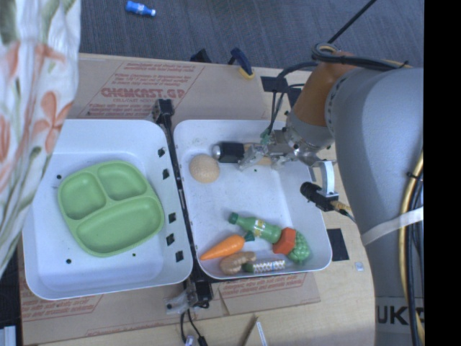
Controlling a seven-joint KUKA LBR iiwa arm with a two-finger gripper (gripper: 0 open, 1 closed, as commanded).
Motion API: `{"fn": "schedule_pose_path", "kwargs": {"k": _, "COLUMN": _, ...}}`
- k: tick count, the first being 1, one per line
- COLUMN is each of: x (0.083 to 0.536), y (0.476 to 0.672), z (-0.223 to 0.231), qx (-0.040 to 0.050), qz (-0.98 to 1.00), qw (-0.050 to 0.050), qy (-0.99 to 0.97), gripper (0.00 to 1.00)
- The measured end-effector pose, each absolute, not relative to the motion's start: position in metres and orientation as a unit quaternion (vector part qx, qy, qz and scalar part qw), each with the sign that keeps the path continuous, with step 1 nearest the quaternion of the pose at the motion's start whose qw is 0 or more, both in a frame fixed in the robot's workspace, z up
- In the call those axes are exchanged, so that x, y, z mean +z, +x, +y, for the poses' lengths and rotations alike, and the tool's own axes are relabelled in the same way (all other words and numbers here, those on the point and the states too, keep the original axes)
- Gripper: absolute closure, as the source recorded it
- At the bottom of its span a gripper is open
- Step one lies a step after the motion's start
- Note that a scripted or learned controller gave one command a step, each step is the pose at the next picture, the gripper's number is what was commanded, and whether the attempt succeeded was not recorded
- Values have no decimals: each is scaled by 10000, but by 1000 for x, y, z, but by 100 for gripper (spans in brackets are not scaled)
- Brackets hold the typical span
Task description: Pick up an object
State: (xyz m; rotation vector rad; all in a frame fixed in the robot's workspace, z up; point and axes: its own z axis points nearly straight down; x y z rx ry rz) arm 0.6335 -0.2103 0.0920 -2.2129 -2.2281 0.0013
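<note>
Camera view, pincer (238,152) tips blurred nr egg (204,169), arm (360,128) cut off

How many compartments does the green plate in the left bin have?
3. The green plate has two small compartments along its far edge, one on the left and one on the right, plus one large compartment across the near side.

The grey arm (374,157) comes in from the right of the view, its bulky body filling that side. The orange band (317,96) sits above the wrist, which bends down and leftward. The gripper (230,152) lies nearly level, pointing left, with its dark tip held low over the right-hand bin.
</note>
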Motion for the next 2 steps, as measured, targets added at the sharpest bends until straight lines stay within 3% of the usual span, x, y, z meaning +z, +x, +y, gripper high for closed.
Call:
{"fn": "schedule_pose_path", "kwargs": {"k": 1, "x": 90, "y": 654, "z": -114, "qx": 42, "qz": -7097, "qw": 57, "qy": -7045, "gripper": 0}}
{"fn": "schedule_pose_path", "kwargs": {"k": 2, "x": 105, "y": 532, "z": -114, "qx": 16, "qz": -7091, "qw": 23, "qy": -7051, "gripper": 0}}
